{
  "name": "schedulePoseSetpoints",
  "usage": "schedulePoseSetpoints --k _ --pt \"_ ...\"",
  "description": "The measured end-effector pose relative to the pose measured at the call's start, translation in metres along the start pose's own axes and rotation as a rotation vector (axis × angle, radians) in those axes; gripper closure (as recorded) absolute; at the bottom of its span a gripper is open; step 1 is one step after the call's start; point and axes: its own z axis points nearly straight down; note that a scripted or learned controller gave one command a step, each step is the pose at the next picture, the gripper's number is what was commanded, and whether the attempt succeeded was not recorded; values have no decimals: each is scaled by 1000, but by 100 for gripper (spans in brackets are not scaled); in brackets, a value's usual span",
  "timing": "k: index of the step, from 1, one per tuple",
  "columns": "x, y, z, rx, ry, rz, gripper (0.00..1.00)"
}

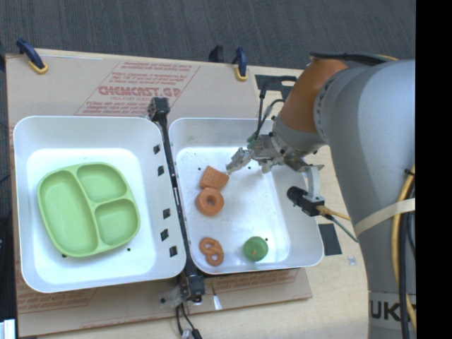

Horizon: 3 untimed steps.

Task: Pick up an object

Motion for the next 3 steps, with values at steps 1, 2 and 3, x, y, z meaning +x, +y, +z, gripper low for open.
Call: schedulePoseSetpoints --k 1,2,3 --pt "-22 41 -31 -2 -2 -2 0" --pt "-22 41 -30 0 -1 -3 0" --pt "-22 41 -30 0 -1 -3 0"
